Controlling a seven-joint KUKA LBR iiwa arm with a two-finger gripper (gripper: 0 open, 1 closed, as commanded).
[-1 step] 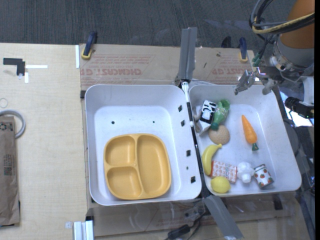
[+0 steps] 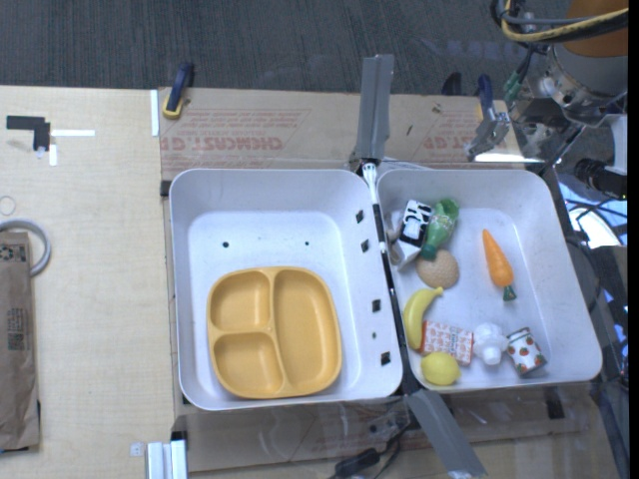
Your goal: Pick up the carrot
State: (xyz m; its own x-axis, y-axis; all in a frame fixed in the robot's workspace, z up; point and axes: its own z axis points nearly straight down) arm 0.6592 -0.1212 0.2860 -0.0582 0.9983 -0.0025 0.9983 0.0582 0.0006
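The carrot [image 2: 497,258] is orange with a green tip and lies in the right bin [image 2: 559,267], toward its right side, pointing roughly away from the camera. It lies apart from the other items. My arm hangs at the upper right, with its orange band [image 2: 602,8] near the top edge. The gripper [image 2: 547,118] sits above the right bin's far right corner, well above and behind the carrot. Nothing shows in its grasp.
The right bin also holds a green bottle [image 2: 440,224], a black-and-white carton [image 2: 414,223], a brown ball [image 2: 437,269], a banana [image 2: 419,313], a lemon [image 2: 440,368], a red-and-white box [image 2: 447,339] and a small can [image 2: 525,352]. A yellow divided plate [image 2: 275,329] lies in the left bin [image 2: 200,218].
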